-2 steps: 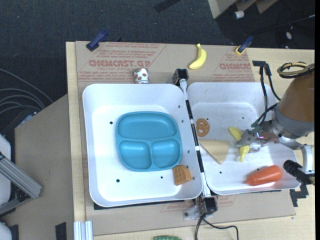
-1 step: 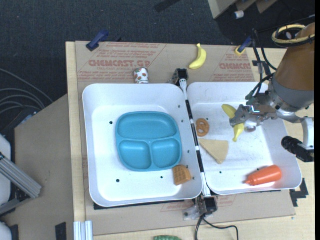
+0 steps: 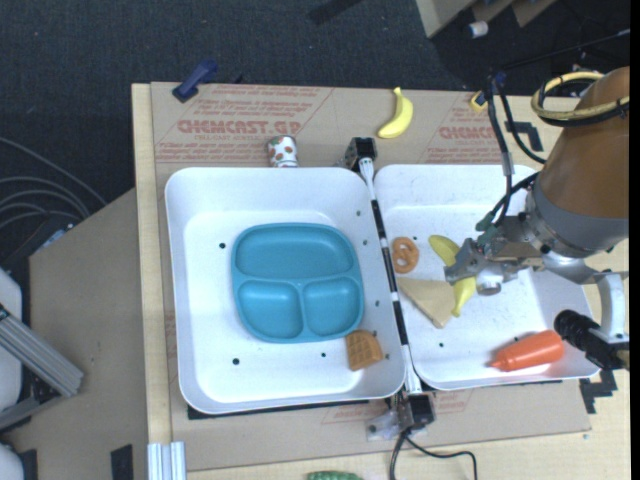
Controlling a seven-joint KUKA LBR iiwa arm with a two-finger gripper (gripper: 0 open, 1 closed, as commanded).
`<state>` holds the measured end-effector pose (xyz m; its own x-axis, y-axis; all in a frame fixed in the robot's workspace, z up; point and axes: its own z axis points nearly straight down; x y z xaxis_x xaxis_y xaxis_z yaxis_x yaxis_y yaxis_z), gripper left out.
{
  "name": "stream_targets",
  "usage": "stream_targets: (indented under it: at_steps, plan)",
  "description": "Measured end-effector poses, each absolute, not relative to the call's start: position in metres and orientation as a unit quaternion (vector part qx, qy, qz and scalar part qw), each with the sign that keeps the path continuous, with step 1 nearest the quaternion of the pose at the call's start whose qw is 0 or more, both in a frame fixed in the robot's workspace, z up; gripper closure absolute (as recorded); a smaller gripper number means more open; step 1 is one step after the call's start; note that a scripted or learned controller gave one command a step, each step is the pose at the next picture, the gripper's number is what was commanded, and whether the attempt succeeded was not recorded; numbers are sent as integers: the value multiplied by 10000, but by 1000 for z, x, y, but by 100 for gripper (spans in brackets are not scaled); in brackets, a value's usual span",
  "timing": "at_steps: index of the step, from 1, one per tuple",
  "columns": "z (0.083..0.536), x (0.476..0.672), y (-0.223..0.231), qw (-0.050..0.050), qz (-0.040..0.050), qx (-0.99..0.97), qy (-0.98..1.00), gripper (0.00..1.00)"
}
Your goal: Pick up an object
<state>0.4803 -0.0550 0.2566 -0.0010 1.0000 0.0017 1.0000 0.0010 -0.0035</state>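
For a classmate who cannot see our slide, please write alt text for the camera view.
A robot arm's gripper hovers over a yellow banana in the right bin, beside a pretzel, a tan wedge and a carrot. The left bin holds a blue divided plate and a small waffle.

Setting: a bench topped with printed cardboard (image 3: 300,118), standing on dark carpet (image 3: 80,38).
Grey cables (image 3: 40,203) trail across the floor at left; an aluminium rail (image 3: 40,353) lies nearby.

Blue tray (image 3: 296,280) — orange carrot (image 3: 526,352) — yellow banana (image 3: 396,116).
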Motion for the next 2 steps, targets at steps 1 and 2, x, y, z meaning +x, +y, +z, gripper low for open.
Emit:
stream_targets:
  at_steps: [1, 2]
  plan:
    - [251, 479, 9, 19, 10, -7068, -7074, 100]
    - [226, 531, 74, 4, 0, -7068, -7074, 100]
